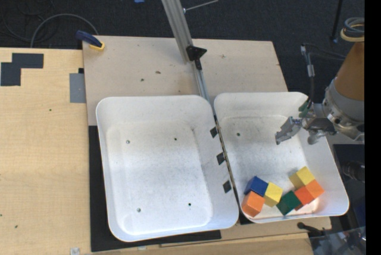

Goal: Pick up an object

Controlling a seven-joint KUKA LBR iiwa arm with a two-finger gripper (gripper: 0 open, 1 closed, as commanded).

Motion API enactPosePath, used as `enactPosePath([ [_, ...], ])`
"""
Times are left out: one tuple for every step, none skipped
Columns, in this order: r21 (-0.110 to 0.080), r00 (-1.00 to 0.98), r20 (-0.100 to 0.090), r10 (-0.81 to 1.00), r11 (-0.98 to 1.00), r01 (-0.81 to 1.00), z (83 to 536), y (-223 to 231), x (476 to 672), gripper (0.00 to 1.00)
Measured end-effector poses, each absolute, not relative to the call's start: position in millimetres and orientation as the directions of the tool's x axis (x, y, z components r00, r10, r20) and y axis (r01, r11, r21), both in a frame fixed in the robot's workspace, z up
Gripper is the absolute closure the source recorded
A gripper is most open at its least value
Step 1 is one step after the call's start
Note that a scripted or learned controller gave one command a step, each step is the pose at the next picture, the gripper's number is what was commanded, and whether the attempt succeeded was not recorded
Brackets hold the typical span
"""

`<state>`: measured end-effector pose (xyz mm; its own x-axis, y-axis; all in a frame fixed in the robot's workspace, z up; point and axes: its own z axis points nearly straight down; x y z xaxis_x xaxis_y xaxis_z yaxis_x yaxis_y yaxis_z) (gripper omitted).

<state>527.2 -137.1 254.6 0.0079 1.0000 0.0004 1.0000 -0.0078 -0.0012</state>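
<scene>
Several coloured blocks lie in a cluster at the near end of the right bin (262, 102): a blue block (258, 184), a yellow block (273, 193), an orange block (253, 204), a green block (289, 202), a red-orange block (309, 192) and a second yellow block (302, 176). My gripper (299, 135) hovers over the right side of that bin, above and behind the cluster. Its two fingers stand apart, open, with nothing between them. The nearest block, the second yellow one, sits a little below the fingertips in the view.
The left bin (104, 111) adjoins the right one, with black clips (219, 158) along the shared rim. A slanted aluminium post (176, 15) rises behind the bins. The wooden bench (149, 69) extends behind them and to the left.
</scene>
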Motion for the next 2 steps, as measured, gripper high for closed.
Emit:
enactPosePath([
  [-0.008, -0.001, 0.001, 1.0, 0.001, 1.0, 123.3, -164.9, 593.0, 0.0],
  [0.009, -0.004, -0.004, 1.0, 0.005, 1.0, 228.0, -187.6, 651.8, 0.0],
])
